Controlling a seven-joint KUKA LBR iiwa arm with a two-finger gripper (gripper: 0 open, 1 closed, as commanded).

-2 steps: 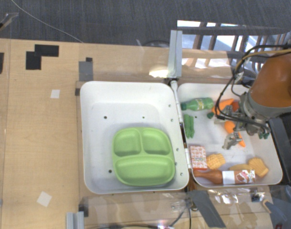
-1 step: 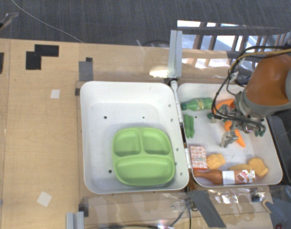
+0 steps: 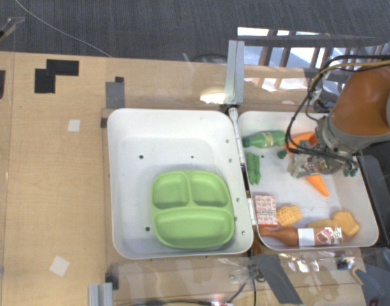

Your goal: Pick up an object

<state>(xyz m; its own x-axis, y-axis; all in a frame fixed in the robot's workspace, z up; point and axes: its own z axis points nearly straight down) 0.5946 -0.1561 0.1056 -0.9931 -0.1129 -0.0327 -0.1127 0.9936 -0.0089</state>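
Right white bin [image 3: 367, 231] | orange carrot [image 3: 318, 183], tapered, under jaws [image 3: 313, 169] | jaws' state: cannot tell

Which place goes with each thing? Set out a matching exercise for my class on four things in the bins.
Things:
1. green divided plate
2. green bottle
3. orange carrot
4. brown sauce bottle

Places:
A. right bin, near front edge
B. left bin
C. right bin, far edge by the divider
D. right bin, just below the gripper

Pairs: 1-B, 2-C, 3-D, 4-A
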